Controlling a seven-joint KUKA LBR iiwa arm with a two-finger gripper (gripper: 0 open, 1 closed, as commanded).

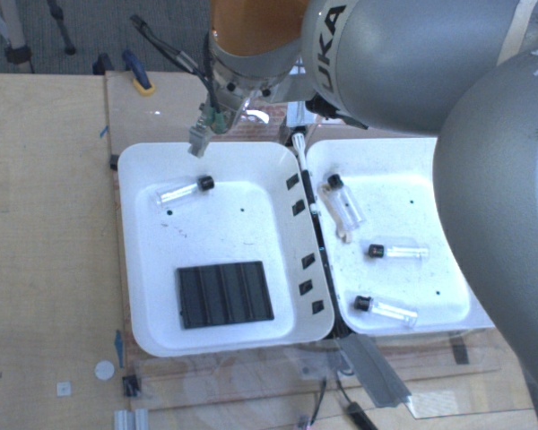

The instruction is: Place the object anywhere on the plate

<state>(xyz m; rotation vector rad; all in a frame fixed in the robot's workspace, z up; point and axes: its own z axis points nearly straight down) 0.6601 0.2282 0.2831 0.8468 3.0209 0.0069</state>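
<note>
While hovering at the left bin's far edge, my gripper is carrying nothing visible. Finger spread: cannot tell. I'm needing to descend squarely over the vial before the plate.

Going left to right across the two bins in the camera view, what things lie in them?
Clear tube with black cap → black ridged plate → capped tube by the right bin's left wall. The right bin's other two tubes overlap in that order.

A: Bins?
B: White. The plate is black and ribbed.
A: Vials?
B: Clear, black caps. The arm is grey, orange band.
</note>
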